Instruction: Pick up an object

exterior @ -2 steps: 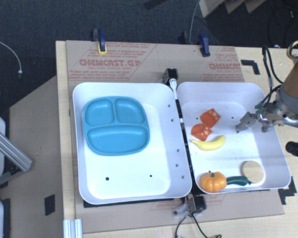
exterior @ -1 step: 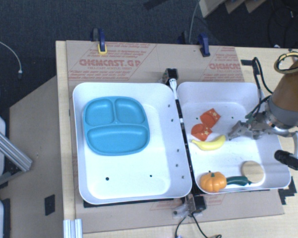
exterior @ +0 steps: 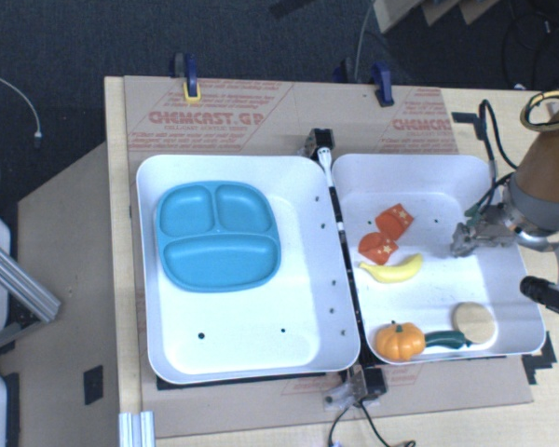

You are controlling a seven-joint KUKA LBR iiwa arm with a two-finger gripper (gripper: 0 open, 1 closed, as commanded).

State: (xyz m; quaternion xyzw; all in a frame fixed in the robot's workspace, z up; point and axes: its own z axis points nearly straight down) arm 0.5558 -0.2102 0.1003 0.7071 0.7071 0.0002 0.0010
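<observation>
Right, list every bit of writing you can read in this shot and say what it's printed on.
"CHEMCAST G P": red print on the brown protective sheet of the bench, behind the left bin.
"CHEMCAS...": the same red print on the sheet behind the right bin, partly cut off and blurred.
Smaller red lines beneath both: too blurred to read.

Blue plate in left bin, banana, pumpkin in right bin

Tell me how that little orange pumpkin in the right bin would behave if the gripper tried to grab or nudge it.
The pumpkin looks round and smooth, so it would probably roll or slip sideways from a pinch. It sits close to the right bin's front wall, which may stop its roll but crowd the gripper. It looks like a light toy.
</observation>
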